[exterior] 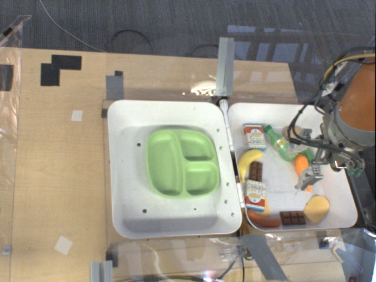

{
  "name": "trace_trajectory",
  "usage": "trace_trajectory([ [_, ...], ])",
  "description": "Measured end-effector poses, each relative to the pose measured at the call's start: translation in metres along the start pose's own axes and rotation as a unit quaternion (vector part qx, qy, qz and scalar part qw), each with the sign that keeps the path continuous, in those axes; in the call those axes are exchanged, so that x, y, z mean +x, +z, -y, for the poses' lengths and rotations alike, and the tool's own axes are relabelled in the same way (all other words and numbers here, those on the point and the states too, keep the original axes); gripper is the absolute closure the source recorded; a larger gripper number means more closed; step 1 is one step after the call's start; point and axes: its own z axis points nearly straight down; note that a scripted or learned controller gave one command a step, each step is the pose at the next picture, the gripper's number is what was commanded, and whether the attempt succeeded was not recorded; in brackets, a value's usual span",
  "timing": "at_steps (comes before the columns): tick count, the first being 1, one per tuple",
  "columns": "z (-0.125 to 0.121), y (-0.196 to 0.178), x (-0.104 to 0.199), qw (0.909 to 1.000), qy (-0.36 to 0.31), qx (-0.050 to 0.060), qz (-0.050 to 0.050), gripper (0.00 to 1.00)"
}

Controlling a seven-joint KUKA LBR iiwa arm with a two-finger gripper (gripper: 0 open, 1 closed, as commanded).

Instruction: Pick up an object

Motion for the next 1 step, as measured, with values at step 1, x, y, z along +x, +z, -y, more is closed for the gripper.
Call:
trace_trajectory([
  [1,0.0316,0.1331,-0.0271,0.9983,0.058,0.0,0.001,0.0],
])
